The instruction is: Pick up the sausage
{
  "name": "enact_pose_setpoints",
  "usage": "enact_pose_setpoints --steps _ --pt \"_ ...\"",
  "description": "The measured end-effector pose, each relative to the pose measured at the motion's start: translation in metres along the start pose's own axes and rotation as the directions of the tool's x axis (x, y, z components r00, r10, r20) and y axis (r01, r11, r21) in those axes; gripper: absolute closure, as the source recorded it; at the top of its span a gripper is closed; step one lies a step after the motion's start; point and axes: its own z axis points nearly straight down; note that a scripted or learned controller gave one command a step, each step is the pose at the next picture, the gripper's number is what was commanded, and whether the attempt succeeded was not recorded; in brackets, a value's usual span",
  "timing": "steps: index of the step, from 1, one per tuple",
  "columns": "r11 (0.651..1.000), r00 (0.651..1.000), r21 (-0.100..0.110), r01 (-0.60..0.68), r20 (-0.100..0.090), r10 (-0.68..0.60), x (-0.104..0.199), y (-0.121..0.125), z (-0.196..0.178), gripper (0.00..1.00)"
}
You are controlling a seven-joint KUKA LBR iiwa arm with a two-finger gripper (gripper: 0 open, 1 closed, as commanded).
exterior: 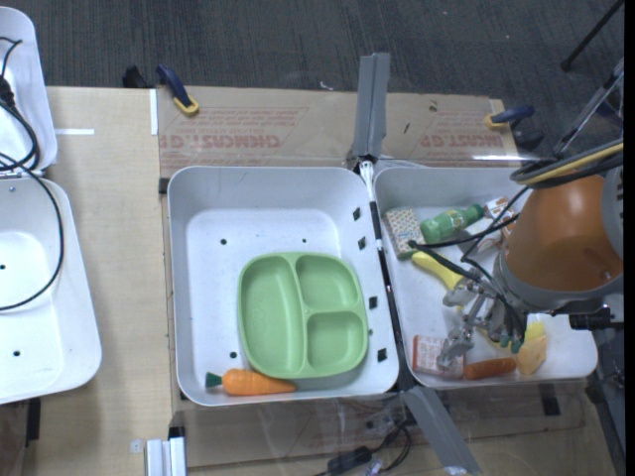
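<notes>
Bench: pale wood under cardboard sheeting, dark carpet behind, two shallow white bins side by side.

Gripper (464, 343): low in the right bin (587, 363), near its front wall. Two metal fingers (458, 353) point down at a slant, parted by a narrow gap, nothing seen between them. State: released, holding nothing. Tips stand at or just above a small red-and-white packet (429, 351); whether they touch it cannot be told.

Sausage (489, 369): reddish-brown, lying along the front wall of the right bin, just to the right of the fingertips, beside a pale yellow piece (534, 348).

Near neighbours: yellow banana (437, 268) behind the gripper; green bottle (448, 223) and a speckled packet (401, 228) toward the back of the bin.

Left bin (198, 266): green divided plate (303, 315); carrot (253, 383) at the front wall.

Risk: the fingers appear offset toward the packet, so closing from here would likely catch the packet or nothing. The sausage sits tight against the wall, leaving little room for a finger behind it; a round, smooth piece may roll or squirt out. Cables hanging by the wrist may snag nearby clutter.
</notes>
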Motion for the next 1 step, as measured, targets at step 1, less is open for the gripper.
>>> enact_pose_setpoints --steps 1 --pt "0.807 0.807 0.005 -0.591 -0.004 0.591 0.0021 -0.0004 0.0047 0.00"
